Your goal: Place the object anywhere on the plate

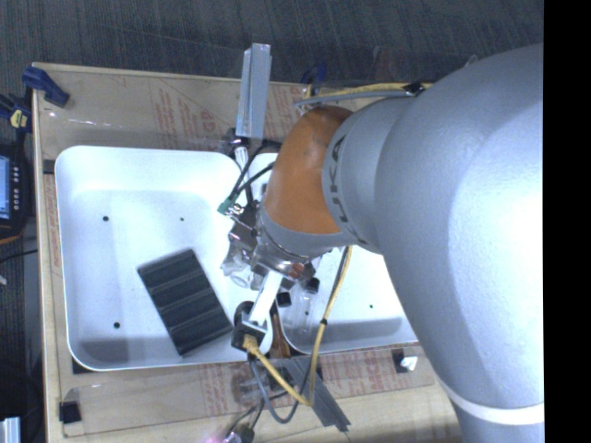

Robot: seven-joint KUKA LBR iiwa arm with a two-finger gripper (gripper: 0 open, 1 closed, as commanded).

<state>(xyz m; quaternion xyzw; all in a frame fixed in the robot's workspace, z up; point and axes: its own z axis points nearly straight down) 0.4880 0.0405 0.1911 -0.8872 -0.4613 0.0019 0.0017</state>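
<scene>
A dark ribbed rectangular plate (185, 300) lies tilted in the front part of the left white bin (92, 201). My gripper (245, 264) hangs under the orange band of the arm, over the ridge between the two bins and just right of the plate's far corner. The wrist and cables hide its tips, and I can make out nothing held there. The big grey arm covers most of the right bin (369, 314), and I see no loose object in the part that shows.
A grey metal bar (254, 89) stands upright at the back edge behind the bins. A blue clamp (42, 84) sits at the bench's far left corner. A yellow cable (319, 340) trails down to the front edge.
</scene>
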